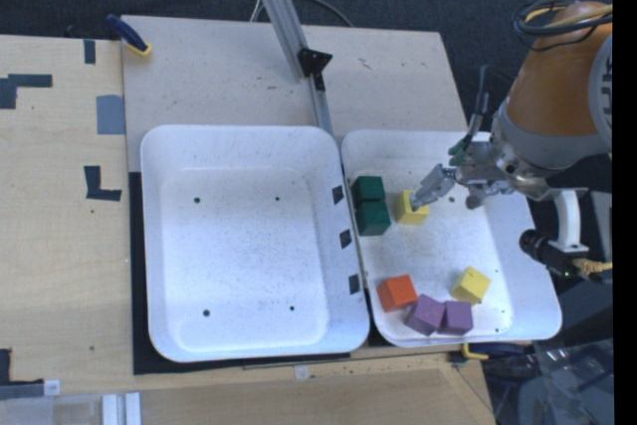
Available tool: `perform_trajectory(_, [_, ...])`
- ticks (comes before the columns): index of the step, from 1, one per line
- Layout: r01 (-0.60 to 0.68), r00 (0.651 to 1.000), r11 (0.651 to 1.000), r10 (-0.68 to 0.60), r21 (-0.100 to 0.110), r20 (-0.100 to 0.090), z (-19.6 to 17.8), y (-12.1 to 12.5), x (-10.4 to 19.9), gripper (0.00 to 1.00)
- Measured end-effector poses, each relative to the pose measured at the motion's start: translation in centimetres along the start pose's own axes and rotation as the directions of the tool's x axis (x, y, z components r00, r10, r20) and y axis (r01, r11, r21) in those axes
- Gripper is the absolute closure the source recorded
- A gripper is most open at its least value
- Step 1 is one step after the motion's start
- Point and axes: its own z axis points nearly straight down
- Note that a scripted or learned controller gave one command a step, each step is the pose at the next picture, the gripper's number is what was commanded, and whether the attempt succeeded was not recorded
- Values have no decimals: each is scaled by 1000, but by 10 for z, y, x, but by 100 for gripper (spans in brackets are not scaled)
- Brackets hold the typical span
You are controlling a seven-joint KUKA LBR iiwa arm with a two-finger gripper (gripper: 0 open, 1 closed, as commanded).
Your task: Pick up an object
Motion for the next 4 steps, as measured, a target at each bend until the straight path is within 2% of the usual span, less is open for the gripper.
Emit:
perform_trajectory(1, [-1,1000,1000,1,7,1,123,48,-24,0])
perform_trajectory(2, [2,1000,1000,-2,2,-1,109,49,-23,100])
perform_trajectory(3, [1,1000,1000,-1,-31,7,129,57,-24,100])
perform_trajectory(4, [0,1000,1000,0,-17,8,136,53,-25,0])
